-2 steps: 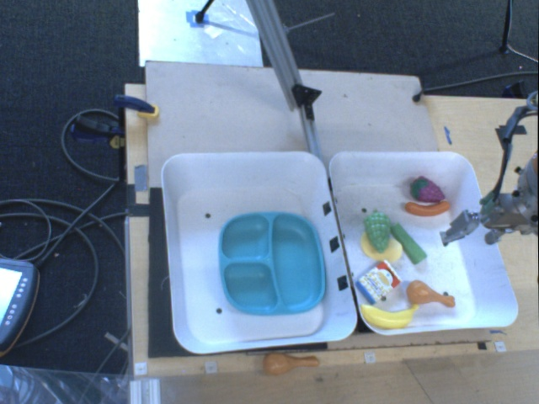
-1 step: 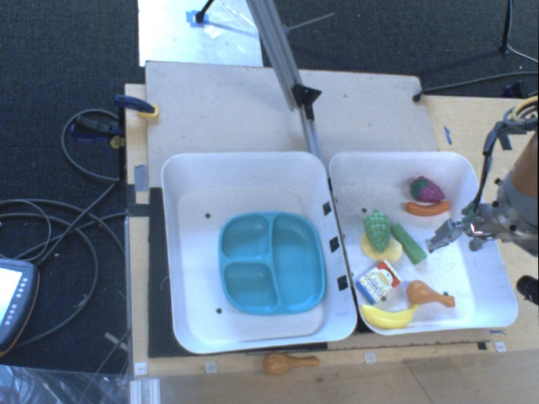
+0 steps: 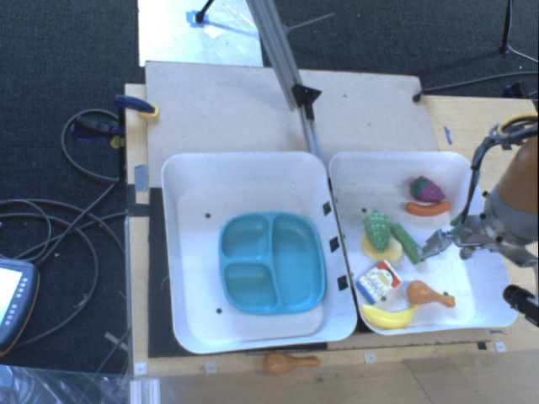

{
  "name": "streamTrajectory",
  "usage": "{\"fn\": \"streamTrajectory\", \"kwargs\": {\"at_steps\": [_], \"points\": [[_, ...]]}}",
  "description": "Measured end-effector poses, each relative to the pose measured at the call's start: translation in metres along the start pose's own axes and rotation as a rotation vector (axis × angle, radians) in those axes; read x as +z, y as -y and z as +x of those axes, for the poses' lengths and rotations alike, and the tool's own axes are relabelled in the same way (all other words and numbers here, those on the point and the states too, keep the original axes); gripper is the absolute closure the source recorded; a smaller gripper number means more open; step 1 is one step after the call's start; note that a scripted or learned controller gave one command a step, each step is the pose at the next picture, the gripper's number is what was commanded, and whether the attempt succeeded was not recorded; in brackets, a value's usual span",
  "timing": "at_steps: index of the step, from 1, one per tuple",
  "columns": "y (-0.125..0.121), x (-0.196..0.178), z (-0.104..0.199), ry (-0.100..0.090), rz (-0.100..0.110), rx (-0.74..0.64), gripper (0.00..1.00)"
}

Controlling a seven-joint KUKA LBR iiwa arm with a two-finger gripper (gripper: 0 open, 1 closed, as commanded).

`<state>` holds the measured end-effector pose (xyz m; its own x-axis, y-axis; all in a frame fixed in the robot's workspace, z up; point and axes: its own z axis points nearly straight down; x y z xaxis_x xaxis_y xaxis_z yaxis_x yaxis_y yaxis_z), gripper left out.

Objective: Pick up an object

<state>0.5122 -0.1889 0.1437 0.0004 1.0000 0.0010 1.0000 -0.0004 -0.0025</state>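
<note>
While several toy foods lie scattered in the right bin (image 3: pixel 472 171), the green cucumber (image 3: pixel 407 244) sits nearest the gripper (image 3: pixel 434 247), just off its tip at nine o'clock. Whether the fingers are spread or closed cannot be told from this view, and nothing shows between them. Touching the cucumber's nine o'clock side is a green corn cob (image 3: pixel 377 228) resting on a yellow disc (image 3: pixel 369 247). At twelve o'clock from the gripper lie an orange sausage (image 3: pixel 428 209) and, just above it, a purple fruit (image 3: pixel 427 190). At six o'clock sits a brown drumstick (image 3: pixel 428 294); at seven o'clock a small printed packet (image 3: pixel 378 282), with a yellow banana (image 3: pixel 388 316) below it against the bin's near wall. The grey arm (image 3: pixel 514 217) enters from three o'clock. The left bin (image 3: pixel 189 225) holds a teal divided plate (image 3: pixel 272 262). On the tabletop (image 3: pixel 438 373) in front of the bins lies another brown drumstick-like toy (image 3: pixel 290 362).
</note>
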Motion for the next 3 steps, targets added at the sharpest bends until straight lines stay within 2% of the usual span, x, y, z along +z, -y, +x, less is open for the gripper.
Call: {"fn": "streamTrajectory", "kwargs": {"at_steps": [1, 3], "points": [[-0.002, -0.013, 0.000, 0.002, -0.006, -0.001, 1.00], [-0.004, -0.099, -0.011, 0.003, -0.009, -0.006, 1.00]]}}
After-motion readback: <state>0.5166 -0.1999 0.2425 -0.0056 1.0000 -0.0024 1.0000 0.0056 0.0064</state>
